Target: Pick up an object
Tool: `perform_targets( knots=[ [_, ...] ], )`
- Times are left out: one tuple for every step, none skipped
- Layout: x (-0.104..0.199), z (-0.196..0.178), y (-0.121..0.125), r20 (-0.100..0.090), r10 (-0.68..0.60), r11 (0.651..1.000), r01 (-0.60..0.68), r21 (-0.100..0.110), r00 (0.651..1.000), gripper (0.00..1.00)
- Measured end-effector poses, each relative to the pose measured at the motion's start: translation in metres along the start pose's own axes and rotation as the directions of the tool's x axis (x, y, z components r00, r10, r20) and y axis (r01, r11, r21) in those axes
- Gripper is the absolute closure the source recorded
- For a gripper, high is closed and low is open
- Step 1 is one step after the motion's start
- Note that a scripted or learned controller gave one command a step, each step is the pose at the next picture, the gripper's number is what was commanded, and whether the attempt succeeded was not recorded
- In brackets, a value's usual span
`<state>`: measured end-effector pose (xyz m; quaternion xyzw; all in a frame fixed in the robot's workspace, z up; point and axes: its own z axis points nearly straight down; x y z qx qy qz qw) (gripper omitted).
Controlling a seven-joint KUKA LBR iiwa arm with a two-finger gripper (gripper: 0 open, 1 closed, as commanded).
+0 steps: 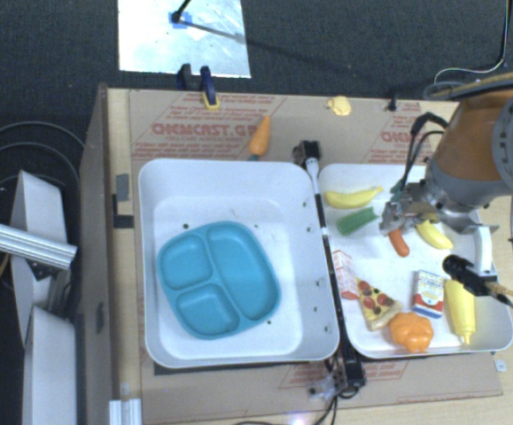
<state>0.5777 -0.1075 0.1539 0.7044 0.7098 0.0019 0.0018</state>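
While the cardboard [205, 129] under both bins reads "CHEMCAST" in red, the small carton [428, 294] print in the right bin [504, 326] is too tiny to read. The gripper [396, 222] sits over a little red sausage [400, 242] near that bin's middle; can't tell its grip. A glossy blue sectioned tray [217, 278] fills the left bin [163, 193].

I have one camera, high above the bench [238, 118]. It looks down at a slant on both bins.
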Motion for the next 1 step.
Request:
perform_targets(
  knots=[
    [0.0728, -0.0756, -0.0193, -0.003, -0.004, 1.000, 0.004, -0.002, 1.000, 1.00]
  ],
)
